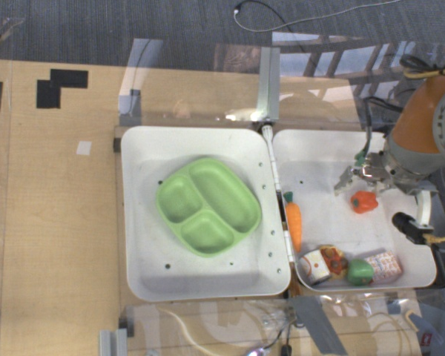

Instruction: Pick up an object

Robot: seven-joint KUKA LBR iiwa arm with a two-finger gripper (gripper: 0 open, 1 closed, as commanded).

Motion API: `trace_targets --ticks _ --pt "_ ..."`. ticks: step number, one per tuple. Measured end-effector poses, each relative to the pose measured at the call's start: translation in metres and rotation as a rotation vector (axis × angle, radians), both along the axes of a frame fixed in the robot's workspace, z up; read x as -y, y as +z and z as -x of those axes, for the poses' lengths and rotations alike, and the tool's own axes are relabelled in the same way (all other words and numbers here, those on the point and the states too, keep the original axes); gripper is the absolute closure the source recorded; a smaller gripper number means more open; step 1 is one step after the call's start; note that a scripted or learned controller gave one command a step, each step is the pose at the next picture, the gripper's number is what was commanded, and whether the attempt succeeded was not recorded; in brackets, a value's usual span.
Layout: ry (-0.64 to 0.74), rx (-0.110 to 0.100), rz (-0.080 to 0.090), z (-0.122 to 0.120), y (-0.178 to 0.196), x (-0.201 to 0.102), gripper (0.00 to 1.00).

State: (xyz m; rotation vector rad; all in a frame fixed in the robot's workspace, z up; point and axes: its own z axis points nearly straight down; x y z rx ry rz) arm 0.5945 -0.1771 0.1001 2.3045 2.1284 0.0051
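Two white bins (133,199) are set side by side on the table (52,236). The pincer (362,180) is spread apart just above a red pepper (364,202) in the right bin, nothing clamped between. A carrot (294,225) is seen left of the pepper.

Green plate (208,207), orange carrot (294,225), perhaps red pepper (363,202)

Small red-orange pepper (364,202) lies in right bin (311,162).
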Motion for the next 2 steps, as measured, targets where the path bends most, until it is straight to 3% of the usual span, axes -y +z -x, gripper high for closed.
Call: trace_targets --ticks 1,2 --pt "0.094 0.007 0.002 0.026 -0.01 0.019 0.0" --pt "0.028 0.004 -0.002 0.011 -0.011 0.027 0.0"
